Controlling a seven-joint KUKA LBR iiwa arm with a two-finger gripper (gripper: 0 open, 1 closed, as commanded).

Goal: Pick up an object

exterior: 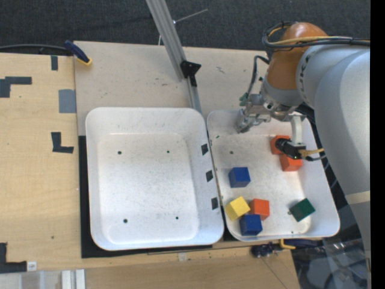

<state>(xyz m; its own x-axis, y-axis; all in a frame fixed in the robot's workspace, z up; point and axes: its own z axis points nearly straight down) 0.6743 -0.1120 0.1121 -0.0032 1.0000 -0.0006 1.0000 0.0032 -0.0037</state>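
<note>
My gripper (245, 124) hangs over the far left corner of the right bin (272, 174), its tip close above the bin floor with nothing seen between the fingers. Below it lie a blue cube (239, 176), a yellow cube (237, 208), an orange cube (260, 208) and a second blue cube (251, 224). A green cube (302, 209) sits at the near right. Two orange-red blocks (286, 153) lie at the right side, partly under a cable.
The left bin (144, 176) stands beside the right one. A slanted metal pole (171, 35) with a black clamp rises behind the bins. The grey arm body (343, 101) covers the right side of the bench.
</note>
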